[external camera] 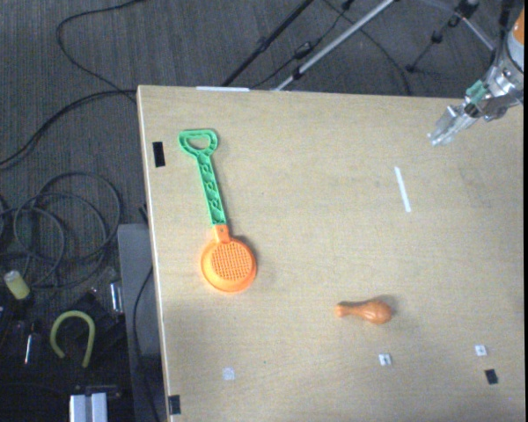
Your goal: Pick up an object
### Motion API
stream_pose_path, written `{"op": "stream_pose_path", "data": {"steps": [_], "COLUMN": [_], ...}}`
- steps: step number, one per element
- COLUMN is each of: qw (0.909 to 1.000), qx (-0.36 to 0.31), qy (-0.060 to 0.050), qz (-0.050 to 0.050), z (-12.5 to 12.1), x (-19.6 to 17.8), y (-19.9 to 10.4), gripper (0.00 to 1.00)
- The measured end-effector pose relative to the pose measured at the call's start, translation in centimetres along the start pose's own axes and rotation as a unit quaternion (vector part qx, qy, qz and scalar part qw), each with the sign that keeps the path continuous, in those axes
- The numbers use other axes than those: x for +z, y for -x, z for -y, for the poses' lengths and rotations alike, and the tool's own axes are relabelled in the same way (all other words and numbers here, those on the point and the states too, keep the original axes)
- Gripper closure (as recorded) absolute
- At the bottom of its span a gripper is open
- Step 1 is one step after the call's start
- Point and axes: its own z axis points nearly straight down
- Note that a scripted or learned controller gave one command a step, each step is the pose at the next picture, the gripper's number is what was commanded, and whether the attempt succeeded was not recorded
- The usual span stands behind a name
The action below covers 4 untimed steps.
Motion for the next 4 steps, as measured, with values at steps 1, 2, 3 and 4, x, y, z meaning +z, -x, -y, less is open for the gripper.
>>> {"op": "stream_pose_path", "data": {"steps": [1, 2, 3, 4], "qw": [0.9766, 0.9294, 0.8533, 0.8319], "qx": [0.215, 0.369, 0.521, 0.555], "qy": [-0.002, -0.003, -0.003, -0.003], "qz": [-0.002, -0.002, -0.001, -0.001], "z": [0.7, 3.8, 3.9, 12.4], "x": [4.1, 5.7, 4.8, 5.6], "y": [-3.2, -2.1, -7.5, -5.2], "gripper": [1.00, 1.00, 1.00, 1.00]}}
